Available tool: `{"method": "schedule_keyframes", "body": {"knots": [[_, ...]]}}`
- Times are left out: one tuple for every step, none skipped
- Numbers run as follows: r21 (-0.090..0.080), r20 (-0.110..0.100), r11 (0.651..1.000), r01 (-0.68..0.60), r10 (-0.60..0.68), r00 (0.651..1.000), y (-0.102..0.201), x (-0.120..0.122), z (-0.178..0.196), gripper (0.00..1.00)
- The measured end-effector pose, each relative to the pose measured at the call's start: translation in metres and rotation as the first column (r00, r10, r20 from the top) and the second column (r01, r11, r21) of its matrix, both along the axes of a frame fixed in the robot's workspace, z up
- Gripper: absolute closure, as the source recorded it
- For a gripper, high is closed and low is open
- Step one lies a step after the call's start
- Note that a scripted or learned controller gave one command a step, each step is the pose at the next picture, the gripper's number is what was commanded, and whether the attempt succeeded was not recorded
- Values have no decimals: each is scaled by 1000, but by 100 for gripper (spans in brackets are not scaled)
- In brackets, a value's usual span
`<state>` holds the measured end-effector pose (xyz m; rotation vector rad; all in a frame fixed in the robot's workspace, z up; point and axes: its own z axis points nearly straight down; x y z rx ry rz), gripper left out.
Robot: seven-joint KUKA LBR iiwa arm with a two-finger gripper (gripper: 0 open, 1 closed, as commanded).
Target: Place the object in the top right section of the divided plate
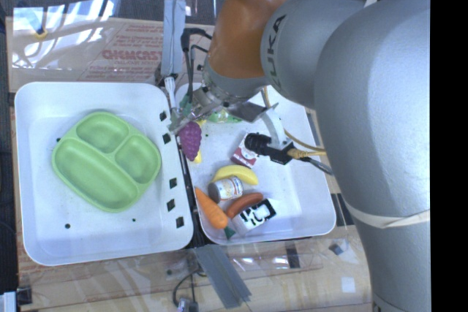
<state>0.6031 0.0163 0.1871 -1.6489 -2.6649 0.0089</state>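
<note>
A robotics lab, by the look of it; a large grey industrial arm reaches over two white bins on a taped surface; loose cables trail; toy food fills one bin.

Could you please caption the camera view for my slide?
KUKA arm's hand over purple grapes in right bin; green divided plate waits in left bin.
</note>
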Motion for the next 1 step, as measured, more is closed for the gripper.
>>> {"method": "schedule_keyframes", "body": {"knots": [[0,0,1000,0,0,1000,0,0,0,0]]}}
